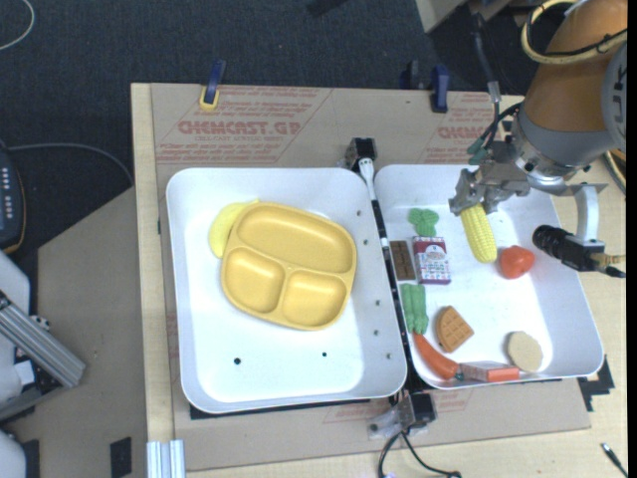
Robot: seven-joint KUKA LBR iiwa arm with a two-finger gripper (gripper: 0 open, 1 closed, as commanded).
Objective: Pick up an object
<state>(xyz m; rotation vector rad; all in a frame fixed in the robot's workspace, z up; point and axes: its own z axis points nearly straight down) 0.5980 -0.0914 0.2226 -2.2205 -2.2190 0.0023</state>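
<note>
i see the pincer [478,199] low in the right bin [567,307], right at the upper end of the corn cob [481,233]; grip state i cannot tell. cob's long axis runs down-frame, slightly rightward, tomato [516,262] just beside its lower end.

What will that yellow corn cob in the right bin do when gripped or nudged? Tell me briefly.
The corn cob looks like a moulded toy, so probably stiff and light. Its rounded, elongated shape suggests that it may roll sideways if nudged. The gripper sits at its upper end, and an end grasp could let it swing or slip.
</note>
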